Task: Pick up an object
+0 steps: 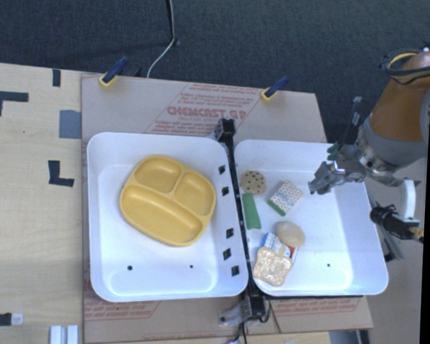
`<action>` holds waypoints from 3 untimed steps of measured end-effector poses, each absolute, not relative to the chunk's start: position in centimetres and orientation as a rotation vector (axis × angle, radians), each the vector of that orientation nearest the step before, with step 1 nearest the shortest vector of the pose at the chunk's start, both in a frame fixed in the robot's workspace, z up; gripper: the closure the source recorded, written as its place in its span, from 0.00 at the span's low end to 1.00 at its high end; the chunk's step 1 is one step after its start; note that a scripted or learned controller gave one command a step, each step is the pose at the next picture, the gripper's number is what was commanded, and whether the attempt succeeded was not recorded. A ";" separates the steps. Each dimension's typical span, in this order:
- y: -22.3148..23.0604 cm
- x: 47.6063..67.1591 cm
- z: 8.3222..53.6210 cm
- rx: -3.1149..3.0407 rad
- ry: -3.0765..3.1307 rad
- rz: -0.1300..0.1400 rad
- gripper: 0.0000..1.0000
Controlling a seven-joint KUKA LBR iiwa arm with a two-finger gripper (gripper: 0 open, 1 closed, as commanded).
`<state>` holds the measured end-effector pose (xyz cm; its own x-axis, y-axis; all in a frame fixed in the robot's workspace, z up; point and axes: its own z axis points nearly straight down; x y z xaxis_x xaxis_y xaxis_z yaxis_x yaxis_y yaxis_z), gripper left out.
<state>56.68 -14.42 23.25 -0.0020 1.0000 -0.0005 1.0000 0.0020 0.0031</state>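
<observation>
1. The grey arm with its orange band (pixel 413 70) comes in at the right of the frame, and its tool (pixel 321 182) hangs over the upper right part of the right bin (pixel 355 243).
2. How far the tool is parted cannot be told from this view; nothing shows in its grip.
3. The right bin's things lie toward its left side: a round speckled cookie (pixel 253 180) near the top, a green stick (pixel 251 210) just below it along the divider, and a small patterned packet (pixel 285 196) to the right of these, nearest the tool yet apart from it.
4. Lower down lie a pale beige oval piece (pixel 290 233), a blue, white and red packet (pixel 274 244) touching it, and a tan square cracker (pixel 272 266) overlapping that packet at the bin's lower left.
5. The left bin (pixel 102 270) holds a yellow divided plate (pixel 168 199), set in its upper middle.
6. Both bins rest on a cardboard sheet (pixel 197 109) on the bench; its red print at the upper centre seems to read "CHEMCAST", with smaller lines too blurred to read.
7. Blue and yellow clamps (pixel 114 71) grip the sheet's upper corners.
</observation>
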 end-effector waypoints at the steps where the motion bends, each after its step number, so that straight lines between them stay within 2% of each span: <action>1: -8.8 58.3 22.1 2.215 2.230 0.000 1.00; 3: 1.3 62.0 23.0 2.215 2.230 0.002 1.00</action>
